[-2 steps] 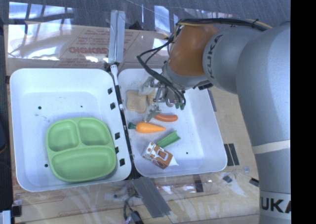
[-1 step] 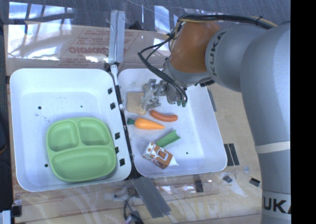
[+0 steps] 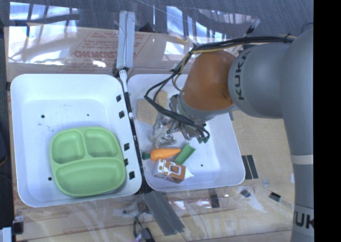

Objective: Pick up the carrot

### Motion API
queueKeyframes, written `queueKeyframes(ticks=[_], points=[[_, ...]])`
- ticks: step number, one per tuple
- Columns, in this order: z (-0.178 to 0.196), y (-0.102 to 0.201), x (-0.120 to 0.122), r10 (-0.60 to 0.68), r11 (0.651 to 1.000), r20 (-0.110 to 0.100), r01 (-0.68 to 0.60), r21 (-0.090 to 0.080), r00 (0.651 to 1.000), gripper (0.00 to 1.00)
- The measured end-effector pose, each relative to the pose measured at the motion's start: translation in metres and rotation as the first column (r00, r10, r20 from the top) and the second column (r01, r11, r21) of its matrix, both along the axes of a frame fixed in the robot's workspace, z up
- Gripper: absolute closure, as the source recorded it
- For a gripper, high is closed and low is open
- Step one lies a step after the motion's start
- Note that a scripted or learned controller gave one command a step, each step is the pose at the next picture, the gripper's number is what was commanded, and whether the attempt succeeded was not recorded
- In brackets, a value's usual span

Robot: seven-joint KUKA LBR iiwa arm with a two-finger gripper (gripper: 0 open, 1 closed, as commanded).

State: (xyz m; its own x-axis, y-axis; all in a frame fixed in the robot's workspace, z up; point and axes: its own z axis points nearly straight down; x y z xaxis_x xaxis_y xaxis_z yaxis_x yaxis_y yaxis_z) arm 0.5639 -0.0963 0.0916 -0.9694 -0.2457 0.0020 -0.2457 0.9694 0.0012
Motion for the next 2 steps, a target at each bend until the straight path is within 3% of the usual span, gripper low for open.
queueKeyframes(ticks=[1, 2], points=[[0.106, 0.049, 0.096, 0.017, 1.000, 0.015, -0.017, -0.001, 1.000, 1.00], [0.101, 0.097, 0.093, -0.501, 0.865, 0.003, 0.501, 0.000, 0.865, 1.00]])
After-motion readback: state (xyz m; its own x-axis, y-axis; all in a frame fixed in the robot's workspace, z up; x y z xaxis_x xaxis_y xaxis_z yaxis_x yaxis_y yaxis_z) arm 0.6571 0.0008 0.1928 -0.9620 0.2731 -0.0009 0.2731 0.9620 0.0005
